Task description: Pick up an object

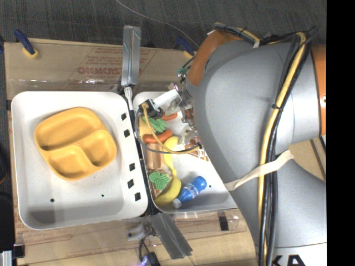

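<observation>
The right bin (pixel 213 199) holds a heap of small objects: a blue bottle (pixel 191 189) with a white cap, a yellow banana (pixel 168 192), a green leafy piece (pixel 160 178), an orange carrot-like piece (pixel 153 140), another green leafy piece (pixel 159 123) and a yellow round piece (pixel 172 143). The big grey arm (pixel 249 115) with its orange band reaches down over the bin's right half and hides much of it. The gripper (pixel 183 112) hangs low over the heap's upper part; the arm and cables mostly hide it.
The left bin (pixel 33 204) holds a yellow divided tray (pixel 75 142). A metal clamp bar (pixel 131 54) stands at the top of the wall between the bins, and another bracket (pixel 169 234) sits at its bottom. Brown cardboard lies under both bins.
</observation>
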Controlling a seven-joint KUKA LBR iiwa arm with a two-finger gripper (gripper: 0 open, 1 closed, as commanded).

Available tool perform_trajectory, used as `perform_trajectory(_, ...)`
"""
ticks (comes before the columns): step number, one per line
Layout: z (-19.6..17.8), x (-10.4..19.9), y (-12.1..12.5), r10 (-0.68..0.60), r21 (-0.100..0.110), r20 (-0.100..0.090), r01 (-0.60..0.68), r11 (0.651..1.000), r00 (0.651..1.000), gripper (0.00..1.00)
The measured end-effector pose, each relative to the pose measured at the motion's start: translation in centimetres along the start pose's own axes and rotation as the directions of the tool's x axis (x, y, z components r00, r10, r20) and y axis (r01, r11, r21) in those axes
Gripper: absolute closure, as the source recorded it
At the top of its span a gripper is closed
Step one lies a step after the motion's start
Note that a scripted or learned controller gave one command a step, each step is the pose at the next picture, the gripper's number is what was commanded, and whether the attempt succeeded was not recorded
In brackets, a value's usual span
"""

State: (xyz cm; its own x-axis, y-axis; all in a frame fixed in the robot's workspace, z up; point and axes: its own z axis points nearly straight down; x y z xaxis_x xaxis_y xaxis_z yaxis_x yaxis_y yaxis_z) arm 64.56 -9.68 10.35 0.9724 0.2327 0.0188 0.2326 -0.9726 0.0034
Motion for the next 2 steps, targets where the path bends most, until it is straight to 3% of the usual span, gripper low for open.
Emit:
perform_trajectory(1, -0.2, -0.2, -0.3, -0.008, 0.008, 0.013, 0.008, 1.000, 1.000, 1.00)
perform_trajectory(2, -8.9, -5.1, -2.8, 0.026, 0.006, 0.021, -0.027, 1.000, 0.999, 1.00)
